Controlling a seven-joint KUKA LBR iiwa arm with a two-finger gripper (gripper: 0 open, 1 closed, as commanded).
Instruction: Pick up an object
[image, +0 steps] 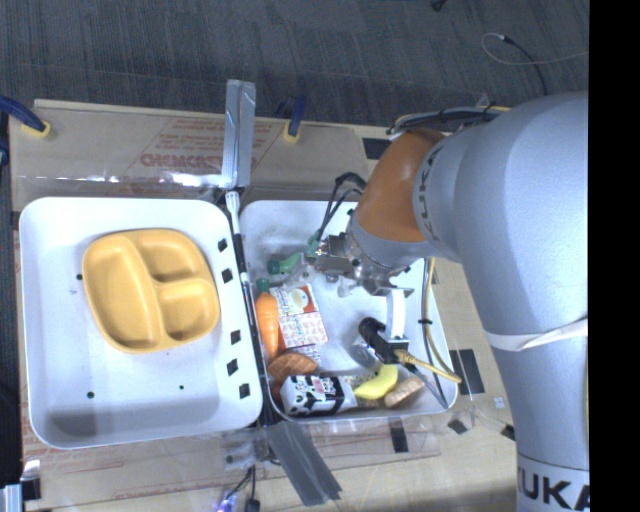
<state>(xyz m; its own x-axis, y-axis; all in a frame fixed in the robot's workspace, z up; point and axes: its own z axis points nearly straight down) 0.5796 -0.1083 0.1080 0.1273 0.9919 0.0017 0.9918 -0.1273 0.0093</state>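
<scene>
My gripper (322, 256) hangs low over the back part of the right bin (435, 300), with the grey arm and its orange band reaching in from the right. A small green thing (285, 264) lies just to its left, close to the gripper tip. Along the bin's left wall lie an orange carrot (267, 324) and a red-and-white packet (302, 314). At the front are a brown bun (290, 364), a black-and-white cow-patterned carton (316, 394), a yellow banana (378, 383) and a tan piece (406, 392).
The left bin (50, 380) holds a yellow divided plate (150, 288). A divider wall with black marks (236, 320) separates the two bins. A strip of tape (238, 130) runs up the back of the bench.
</scene>
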